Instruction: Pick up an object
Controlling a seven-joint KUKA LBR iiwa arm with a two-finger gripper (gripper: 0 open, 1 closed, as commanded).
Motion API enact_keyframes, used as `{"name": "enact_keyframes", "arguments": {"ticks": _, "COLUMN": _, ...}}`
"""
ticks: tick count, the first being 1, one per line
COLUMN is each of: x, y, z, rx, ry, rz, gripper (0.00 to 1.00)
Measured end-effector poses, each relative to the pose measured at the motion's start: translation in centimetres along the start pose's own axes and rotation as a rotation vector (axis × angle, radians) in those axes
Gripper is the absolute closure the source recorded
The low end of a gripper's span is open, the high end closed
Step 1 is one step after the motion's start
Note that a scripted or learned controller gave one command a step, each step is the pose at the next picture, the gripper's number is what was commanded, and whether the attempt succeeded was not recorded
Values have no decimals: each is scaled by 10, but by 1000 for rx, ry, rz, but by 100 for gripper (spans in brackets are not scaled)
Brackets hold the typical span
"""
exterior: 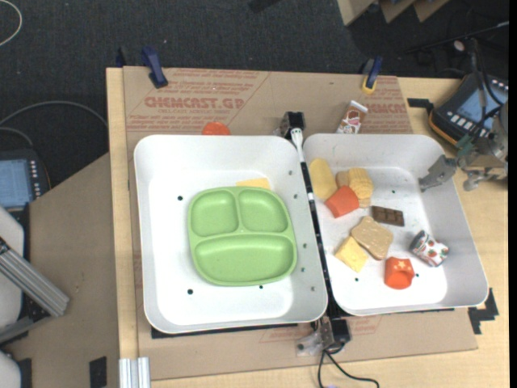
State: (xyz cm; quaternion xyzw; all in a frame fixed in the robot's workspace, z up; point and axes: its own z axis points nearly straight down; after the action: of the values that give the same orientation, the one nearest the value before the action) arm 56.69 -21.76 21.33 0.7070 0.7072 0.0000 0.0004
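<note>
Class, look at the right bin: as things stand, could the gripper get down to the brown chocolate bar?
Probably yes. The gripper sits at the right bin's upper right rim, and the chocolate bar lies flat with bare floor between them.

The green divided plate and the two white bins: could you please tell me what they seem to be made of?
The green divided plate looks like moulded plastic, matt, with soft rounded ridges. The white bins look like thin formed plastic with a slight sheen and rounded corners, though I cannot be sure.
</note>
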Motion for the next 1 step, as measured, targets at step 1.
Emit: {"name": "enact_keyframes", "arguments": {"ticks": 1, "x": 66, "y": -9, "z": 120, "rx": 13, "ry": 7, "rz": -5, "gripper": 0}}
